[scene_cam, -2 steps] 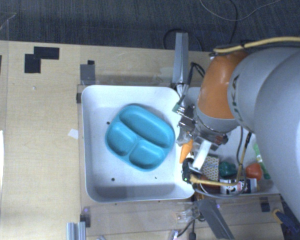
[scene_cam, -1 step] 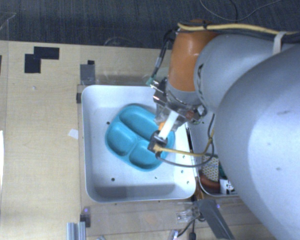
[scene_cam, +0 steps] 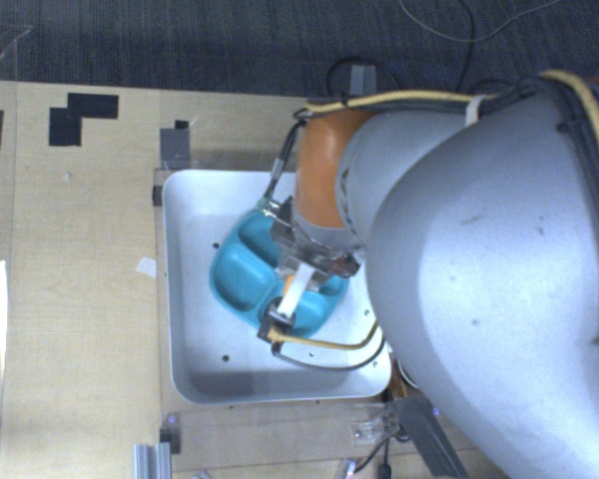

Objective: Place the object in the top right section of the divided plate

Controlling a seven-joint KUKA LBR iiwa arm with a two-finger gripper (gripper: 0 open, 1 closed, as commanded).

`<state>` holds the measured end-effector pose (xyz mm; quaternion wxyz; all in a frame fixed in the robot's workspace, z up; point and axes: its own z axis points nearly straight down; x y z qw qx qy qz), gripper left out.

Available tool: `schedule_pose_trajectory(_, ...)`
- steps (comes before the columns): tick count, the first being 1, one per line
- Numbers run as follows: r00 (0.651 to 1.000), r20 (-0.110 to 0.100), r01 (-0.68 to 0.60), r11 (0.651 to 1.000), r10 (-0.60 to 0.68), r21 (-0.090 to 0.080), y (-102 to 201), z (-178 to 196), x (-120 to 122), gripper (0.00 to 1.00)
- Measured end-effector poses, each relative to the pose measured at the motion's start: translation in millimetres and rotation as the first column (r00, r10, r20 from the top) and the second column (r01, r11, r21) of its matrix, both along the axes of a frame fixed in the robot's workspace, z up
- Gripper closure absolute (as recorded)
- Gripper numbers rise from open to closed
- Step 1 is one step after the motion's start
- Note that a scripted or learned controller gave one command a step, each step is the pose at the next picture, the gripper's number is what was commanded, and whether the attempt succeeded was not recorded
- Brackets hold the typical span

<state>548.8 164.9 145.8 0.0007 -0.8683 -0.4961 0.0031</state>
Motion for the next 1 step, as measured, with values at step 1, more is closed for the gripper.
schedule_pose_trajectory(1, 0.984, 0.001, -0.177, 0.984, 0.177, 0.002, 10.0, 7.5, -38.5, 1.00)
